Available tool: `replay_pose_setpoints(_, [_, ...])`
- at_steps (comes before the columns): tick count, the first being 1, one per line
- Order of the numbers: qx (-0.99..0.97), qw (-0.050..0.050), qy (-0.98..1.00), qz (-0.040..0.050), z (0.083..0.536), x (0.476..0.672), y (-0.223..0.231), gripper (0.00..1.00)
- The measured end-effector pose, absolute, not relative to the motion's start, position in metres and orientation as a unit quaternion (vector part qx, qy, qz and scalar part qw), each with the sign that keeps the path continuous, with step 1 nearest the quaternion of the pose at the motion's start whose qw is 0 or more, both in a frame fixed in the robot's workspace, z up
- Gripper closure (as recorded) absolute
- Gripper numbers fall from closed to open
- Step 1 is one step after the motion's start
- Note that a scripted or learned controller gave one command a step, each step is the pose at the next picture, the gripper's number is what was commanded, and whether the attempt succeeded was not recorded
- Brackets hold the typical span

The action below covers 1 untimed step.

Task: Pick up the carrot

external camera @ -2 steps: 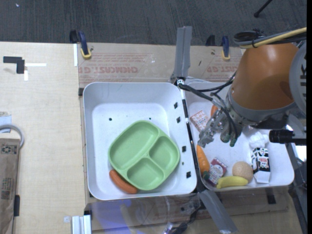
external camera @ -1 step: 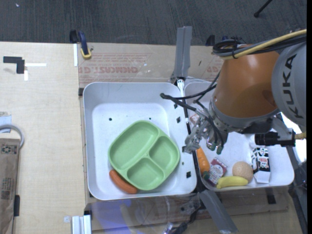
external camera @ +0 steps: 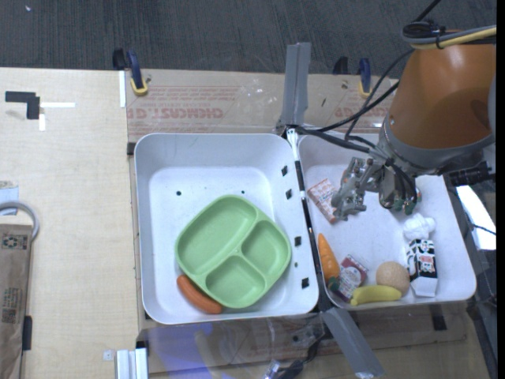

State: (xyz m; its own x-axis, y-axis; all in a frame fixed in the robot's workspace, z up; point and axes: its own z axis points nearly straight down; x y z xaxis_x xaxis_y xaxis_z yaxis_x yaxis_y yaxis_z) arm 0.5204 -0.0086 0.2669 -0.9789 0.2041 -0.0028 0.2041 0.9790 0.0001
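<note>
The carrot [external camera: 327, 257] is orange with a green tip. It lies along the left wall of the right bin [external camera: 454, 212], near the front. My gripper [external camera: 349, 205] hangs over the middle of that bin, behind the carrot and a little to its right, well apart from it. Its fingers are open and nothing is between them.
Near the carrot lie a red packet [external camera: 350, 275], a banana [external camera: 375, 294], a round tan item [external camera: 391, 274] and a milk carton [external camera: 422, 257]. A small red-and-white packet [external camera: 321, 193] sits left of the gripper. The left bin [external camera: 150, 212] holds a green divided plate [external camera: 233, 250] and a sausage [external camera: 198, 294].
</note>
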Motion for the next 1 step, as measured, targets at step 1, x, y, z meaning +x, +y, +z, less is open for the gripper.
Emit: replay_pose_setpoints(1, [0.062,0.002,0.998,0.0002,0.4422,0.5651,0.0412,1.0])
